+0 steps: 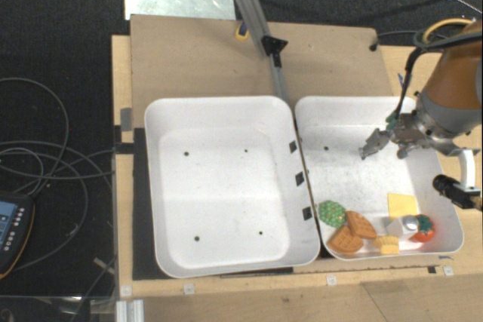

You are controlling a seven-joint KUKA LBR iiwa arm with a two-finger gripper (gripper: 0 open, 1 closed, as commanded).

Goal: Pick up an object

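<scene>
My gripper (386,149) hangs over the upper middle of the right bin (343,124), its two fingers spread apart with nothing between them. The objects lie along the bin's front edge, well below the gripper: a green knobbly piece (330,212), two orange waffle-like pieces (361,225) (345,240), a small yellow piece (387,243), a yellow square (402,203), and a grey and red item (417,226) in the front right corner.
The left bin (219,185) sits beside the right one, joined by black clips (299,178). A slanted metal pole (253,4) crosses the bench behind the bins. Cables and a pendant (11,226) lie on the floor at left.
</scene>
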